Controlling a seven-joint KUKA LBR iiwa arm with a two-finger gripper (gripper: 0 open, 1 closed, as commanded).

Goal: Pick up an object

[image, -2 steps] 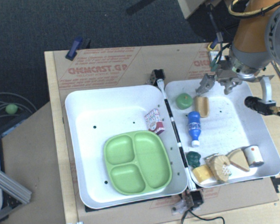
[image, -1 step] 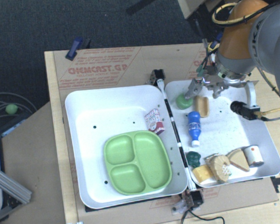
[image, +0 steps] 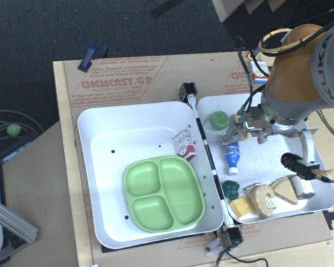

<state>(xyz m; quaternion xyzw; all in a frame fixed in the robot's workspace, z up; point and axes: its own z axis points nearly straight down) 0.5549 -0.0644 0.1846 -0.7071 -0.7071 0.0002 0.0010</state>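
The gripper (image: 240, 129) sits at center right of the frame, low over the upper part of the right bin (image: 327, 195), and its jaws are too small and cluttered with metal parts to make out, so their opening cannot be told; nothing can be seen between them. The grey and orange arm (image: 297, 73) above it hides the bin's upper right corner and is cut off by the frame's right edge. A small bottle with a blue label (image: 232, 156) lies just below the gripper, close to it, though contact cannot be judged. A green round object (image: 219, 120) lies just to the gripper's left, near the bin's upper left corner. Lower in the same bin, along its bottom edge, lie a dark green piece (image: 230, 187), a yellow block (image: 239, 206), a tan speckled lump (image: 262, 199) and a pale wedge (image: 288, 191), crowded together and hard to name. In the left bin (image: 100, 164) rest a light green divided plate (image: 161, 192) and a small red and white packet (image: 183, 143). Both bins stand on a brown surface (image: 122, 81).
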